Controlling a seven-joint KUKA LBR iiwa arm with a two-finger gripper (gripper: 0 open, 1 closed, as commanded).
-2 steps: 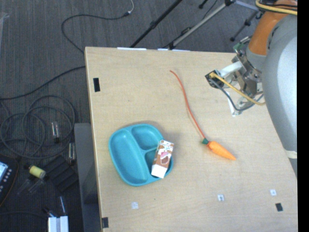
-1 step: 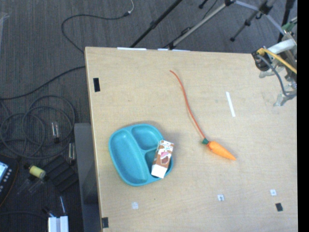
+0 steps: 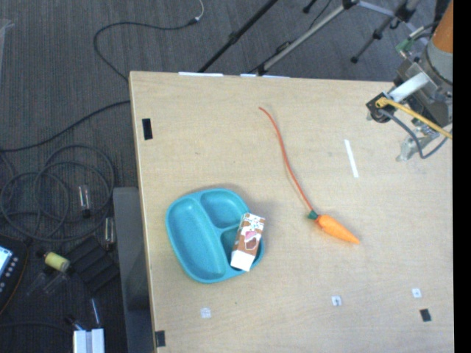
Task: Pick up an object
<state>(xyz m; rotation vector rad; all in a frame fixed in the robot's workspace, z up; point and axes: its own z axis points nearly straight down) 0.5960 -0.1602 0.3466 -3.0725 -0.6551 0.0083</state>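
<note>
An orange toy carrot [image 3: 337, 229] lies on the tan bench top, right of centre, with a long thin orange-red cord [image 3: 284, 158] trailing up and to the left from its green end. A small white and brown carton [image 3: 248, 242] rests on the right edge of a blue divided plate [image 3: 193, 234] at the lower left. My gripper [image 3: 418, 140] hangs at the far right over bare bench, well above and to the right of the carrot. Nothing shows in its grasp.
A short white strip [image 3: 352, 158] lies on the bench between the gripper and the cord. Small black markers sit near the bench's edges. Cables and tripod legs lie on the dark floor to the left of and behind the bench.
</note>
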